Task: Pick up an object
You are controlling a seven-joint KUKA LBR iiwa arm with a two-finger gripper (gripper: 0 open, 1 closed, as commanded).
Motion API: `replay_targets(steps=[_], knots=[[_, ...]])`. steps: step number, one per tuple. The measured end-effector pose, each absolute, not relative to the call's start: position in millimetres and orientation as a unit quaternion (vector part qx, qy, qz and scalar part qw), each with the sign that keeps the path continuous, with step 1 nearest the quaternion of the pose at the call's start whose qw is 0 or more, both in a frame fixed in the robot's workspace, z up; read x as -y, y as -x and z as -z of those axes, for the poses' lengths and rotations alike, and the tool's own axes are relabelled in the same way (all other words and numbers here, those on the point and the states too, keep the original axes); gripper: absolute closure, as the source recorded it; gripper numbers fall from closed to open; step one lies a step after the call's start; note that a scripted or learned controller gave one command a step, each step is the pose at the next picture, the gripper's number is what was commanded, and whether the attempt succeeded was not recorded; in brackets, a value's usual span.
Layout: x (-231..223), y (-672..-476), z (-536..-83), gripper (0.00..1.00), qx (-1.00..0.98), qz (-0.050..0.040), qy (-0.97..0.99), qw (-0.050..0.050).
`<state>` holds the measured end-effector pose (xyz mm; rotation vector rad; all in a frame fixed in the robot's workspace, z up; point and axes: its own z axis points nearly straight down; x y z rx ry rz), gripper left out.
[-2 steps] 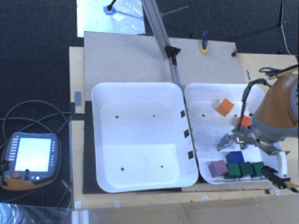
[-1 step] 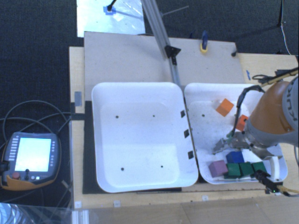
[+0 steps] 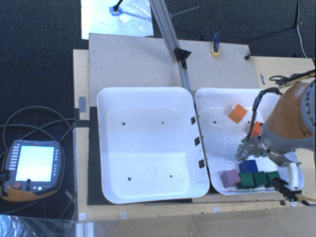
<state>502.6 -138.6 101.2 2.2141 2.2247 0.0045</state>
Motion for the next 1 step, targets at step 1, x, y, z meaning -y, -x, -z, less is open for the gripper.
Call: replay_targets(steps=[1], knots=[[132.4, -508.3, -162.7, 1.00, -0.709, -0.0024, -0.705, 0.004]])
